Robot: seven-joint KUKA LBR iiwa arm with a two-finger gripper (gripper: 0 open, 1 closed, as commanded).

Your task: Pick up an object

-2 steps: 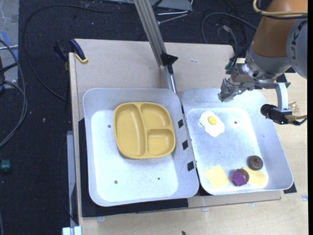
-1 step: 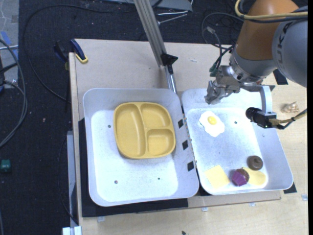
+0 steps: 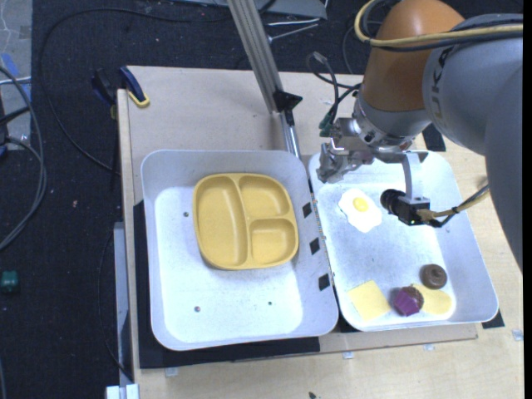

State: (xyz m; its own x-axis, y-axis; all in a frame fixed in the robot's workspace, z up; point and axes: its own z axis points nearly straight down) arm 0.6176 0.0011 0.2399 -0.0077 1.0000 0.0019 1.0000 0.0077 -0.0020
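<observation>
Seen from above at a slant, the worktop (image 3: pixel 208 110) carries two white bins side by side. The left bin (image 3: pixel 158 248) holds a yellow tray (image 3: pixel 245 221) with three compartments, lying flat towards the bin's far side. The arm (image 3: pixel 465 81) reaches in from the right and ends over the far left corner of the right bin (image 3: pixel 391 256), where the pincer (image 3: pixel 331 166) sits low near the bin's rim. From this angle it cannot be told whether the pincer is open or closed. All the things to pick lie in the right bin. A fried egg (image 3: pixel 360 209) lies flat just beside the pincer, on its near side. Well apart from it, along the near edge, a yellow square (image 3: pixel 368 300) lies beside a purple piece (image 3: pixel 406 301). The purple piece touches a pale disc (image 3: pixel 439 304), and a brown ring (image 3: pixel 433 276) sits just behind that disc.
</observation>
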